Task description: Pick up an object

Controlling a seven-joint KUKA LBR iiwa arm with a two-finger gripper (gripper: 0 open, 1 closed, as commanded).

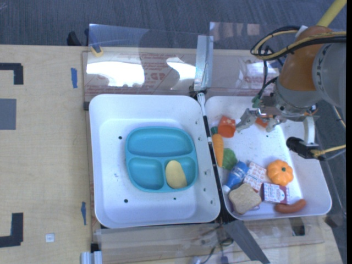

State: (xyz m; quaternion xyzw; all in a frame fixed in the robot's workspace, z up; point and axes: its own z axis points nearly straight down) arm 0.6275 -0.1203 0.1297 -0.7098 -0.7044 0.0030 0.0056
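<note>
- Bright, even overhead light; soft, short shadows.
- Strong glare on the clear panel [143, 65] behind the left bin [110, 202].
- Focus slightly soft throughout; small details blurred.

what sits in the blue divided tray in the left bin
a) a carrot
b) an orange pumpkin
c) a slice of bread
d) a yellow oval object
d, a yellow oval object lies in the lower right compartment of the blue tray; the pumpkin, bread slice and carrot are all in the right bin.
</note>
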